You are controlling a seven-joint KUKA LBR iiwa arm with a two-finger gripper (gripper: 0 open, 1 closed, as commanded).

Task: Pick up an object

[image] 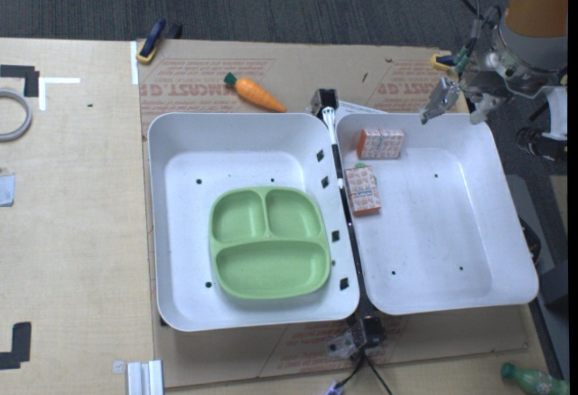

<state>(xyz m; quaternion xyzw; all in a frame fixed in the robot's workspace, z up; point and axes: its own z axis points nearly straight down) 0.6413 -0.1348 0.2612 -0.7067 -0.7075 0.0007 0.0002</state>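
The gripper (pixel 456 102) hangs over the far right corner of the right bin (pixel 470 230), just above its rim, at the end of a grey arm with an orange band that comes in from the upper right. Its two fingers stand apart, open, with nothing between them.

The nearest things to pick up lie to the gripper's left, inside the right bin near its far left corner. One is a small box (pixel 380 144), orange and white, lying flat close to the bin's far wall. Just in front of it, well apart from the gripper, lies a second small box (pixel 362 190), pale with red and orange print, set lengthwise along the bin's left wall.

The left bin (pixel 181 158) holds a light green plate (pixel 268 242) with three compartments, resting flat on the bin floor. Beyond the left bin, on the cardboard sheet under both bins, lies a toy carrot (pixel 256 92), orange with a green top. A blue and yellow clip (pixel 152 41) sits at the cardboard's far left corner. A green bottle (pixel 535 377) lies at the near right corner of the view. Nothing stands between the gripper and the boxes.
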